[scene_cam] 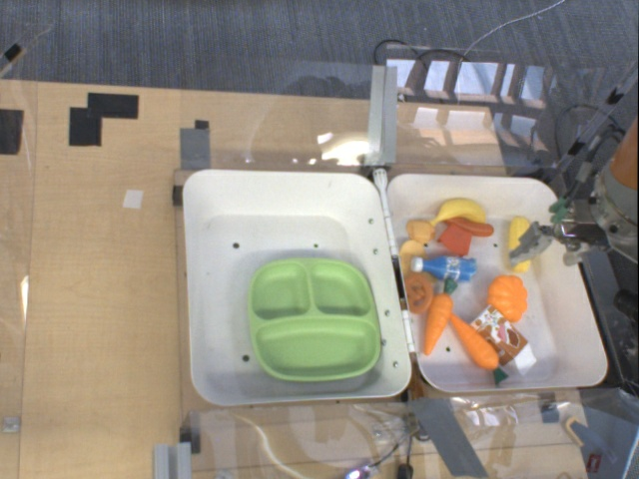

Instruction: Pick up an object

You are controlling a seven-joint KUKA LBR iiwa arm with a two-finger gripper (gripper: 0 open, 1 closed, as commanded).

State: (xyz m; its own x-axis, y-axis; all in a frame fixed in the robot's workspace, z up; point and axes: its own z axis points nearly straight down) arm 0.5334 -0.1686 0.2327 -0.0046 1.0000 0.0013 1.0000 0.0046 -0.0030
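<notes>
White plastic forms two shallow bins set side by side on the desk (pixel 90 297). Within the left bin (pixel 215 228), a green divided plate (pixel 314 319) lies toward 5 o'clock, with two small compartments above one long one. Toys crowd the right bin (pixel 589 352): a yellow banana (pixel 459 209) near 12 o'clock, a red piece (pixel 461 234) just below it, a blue and white bottle (pixel 444 266) lying flat near the centre, two carrots (pixel 437 320) slanting toward 6 o'clock, a small round orange pumpkin (pixel 507 296) at about 4 o'clock, a printed carton (pixel 502 332) beside it, and a yellow piece (pixel 518 234) at 2 o'clock. Over the bin's 3 o'clock rim hangs the gripper (pixel 527 247), with grey fingers (pixel 523 250) just beside the yellow piece; whether they stand wide or narrow I cannot tell, and nothing is seen between them. Pale wood grain covers the desk, marked with black squares (pixel 100 116) at 10 o'clock. Grey carpet (pixel 250 18) lies beyond its far edge, crossed by a thin white cable (pixel 519 18).
</notes>
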